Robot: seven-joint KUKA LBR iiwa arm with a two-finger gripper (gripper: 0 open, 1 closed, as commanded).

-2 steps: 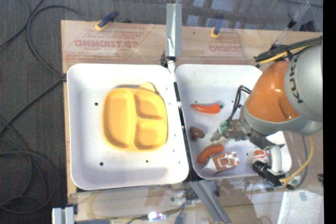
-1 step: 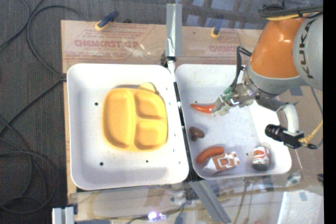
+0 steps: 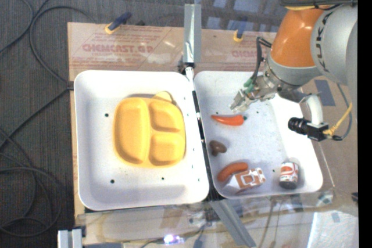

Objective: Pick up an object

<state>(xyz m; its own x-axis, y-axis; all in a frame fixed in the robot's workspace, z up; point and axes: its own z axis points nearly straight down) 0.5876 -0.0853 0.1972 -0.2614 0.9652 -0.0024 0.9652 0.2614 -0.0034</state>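
Note:
The right bin (image 3: pixel 302 151) holds a red chili pepper (image 3: pixel 228 119), a small brown lump (image 3: pixel 218 147), a reddish sausage (image 3: pixel 232 171), a small white-and-red carton (image 3: pixel 251 178) and a little can (image 3: pixel 288 175). My gripper (image 3: pixel 240 101) hangs over the bin's upper middle, its tips just above and to the right of the chili pepper. Nothing is visible between its fingers. The grey arm with its orange band (image 3: pixel 296 35) reaches in from the upper right.
The left bin (image 3: pixel 99 183) bears a yellow divided tray (image 3: pixel 150 129). A metal rail (image 3: pixel 190 38) runs up between the bins at the back. A black fitting (image 3: pixel 307 126) juts over the right bin's right side. Cables lie on the floor at left.

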